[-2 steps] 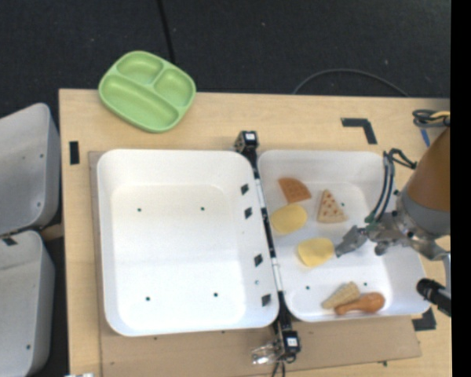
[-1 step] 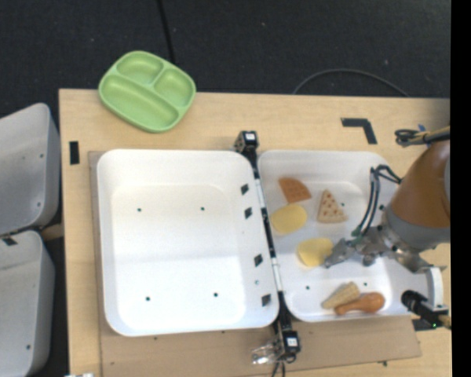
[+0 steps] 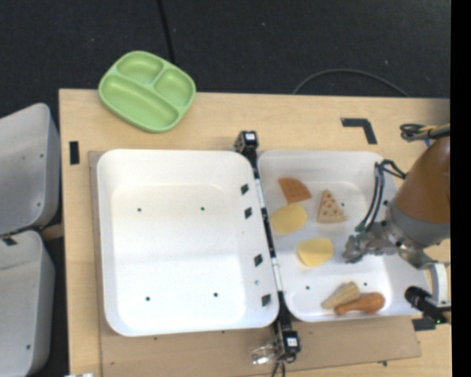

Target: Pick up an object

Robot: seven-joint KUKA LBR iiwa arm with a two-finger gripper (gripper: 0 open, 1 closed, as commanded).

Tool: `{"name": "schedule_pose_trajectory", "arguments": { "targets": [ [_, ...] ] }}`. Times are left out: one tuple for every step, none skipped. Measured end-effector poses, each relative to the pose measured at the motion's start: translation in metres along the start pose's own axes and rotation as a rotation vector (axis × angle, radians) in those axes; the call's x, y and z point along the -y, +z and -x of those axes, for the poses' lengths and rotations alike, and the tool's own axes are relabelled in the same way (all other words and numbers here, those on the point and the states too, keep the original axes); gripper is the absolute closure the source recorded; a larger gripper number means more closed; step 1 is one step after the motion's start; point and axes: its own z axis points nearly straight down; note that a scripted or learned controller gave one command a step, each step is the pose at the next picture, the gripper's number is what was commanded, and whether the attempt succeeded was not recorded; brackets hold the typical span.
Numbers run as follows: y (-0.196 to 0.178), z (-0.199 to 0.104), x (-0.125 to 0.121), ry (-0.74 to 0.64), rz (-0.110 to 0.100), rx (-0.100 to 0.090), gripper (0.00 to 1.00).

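The right bin (image 3: pixel 361 163) holds several toy foods: an orange-brown slice (image 3: pixel 294 189), a pizza wedge (image 3: pixel 330 207), two yellow pieces (image 3: pixel 288 219) (image 3: pixel 315 251), a tan cracker-like piece (image 3: pixel 341 294) and an orange carrot-like piece (image 3: pixel 362 304). My gripper (image 3: pixel 359 248) reaches in from the right, low over the bin's right half, just right of the lower yellow piece. Nothing shows between its fingers.
The left bin (image 3: pixel 180 242) lies beside the right one. A green divided plate (image 3: pixel 147 90) rests at the bench's far left edge. A black cable curves behind the right bin. White chairs stand at the left.
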Motion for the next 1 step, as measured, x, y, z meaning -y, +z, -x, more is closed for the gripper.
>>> {"name": "schedule_pose_trajectory", "arguments": {
  "targets": [
    [-0.0455,-0.0012,0.0043,-0.004,0.002,0.001,1.00]
  ]
}}
